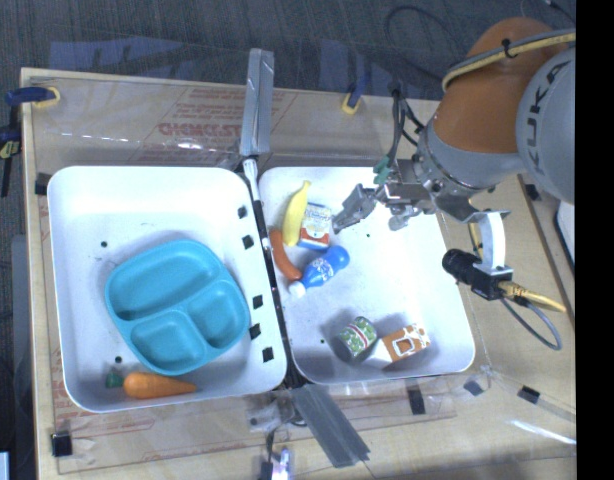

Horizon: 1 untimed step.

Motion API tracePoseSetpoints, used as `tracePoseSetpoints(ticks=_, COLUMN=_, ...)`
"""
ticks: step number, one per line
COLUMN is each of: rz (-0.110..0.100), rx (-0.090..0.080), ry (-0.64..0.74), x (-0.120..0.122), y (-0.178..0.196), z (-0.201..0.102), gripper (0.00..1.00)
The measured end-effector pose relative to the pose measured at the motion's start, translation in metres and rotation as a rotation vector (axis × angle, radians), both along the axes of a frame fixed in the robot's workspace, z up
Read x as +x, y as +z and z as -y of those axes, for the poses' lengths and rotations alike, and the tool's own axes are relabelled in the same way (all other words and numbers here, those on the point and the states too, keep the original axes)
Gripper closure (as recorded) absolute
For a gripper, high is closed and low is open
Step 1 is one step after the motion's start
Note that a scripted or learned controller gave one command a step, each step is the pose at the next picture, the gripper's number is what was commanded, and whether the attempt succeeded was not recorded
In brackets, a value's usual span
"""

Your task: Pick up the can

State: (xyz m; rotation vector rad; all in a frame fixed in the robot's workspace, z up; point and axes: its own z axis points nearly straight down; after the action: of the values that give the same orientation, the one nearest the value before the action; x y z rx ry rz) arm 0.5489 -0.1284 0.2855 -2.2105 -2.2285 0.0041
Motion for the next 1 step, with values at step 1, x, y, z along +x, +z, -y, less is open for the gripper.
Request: tracePoseSetpoints(ticks=1, rz=-0.001, rx=0.001, ry=-0.012, x=-0.0621, y=-0.1559, z=0.0132, gripper=0.00)
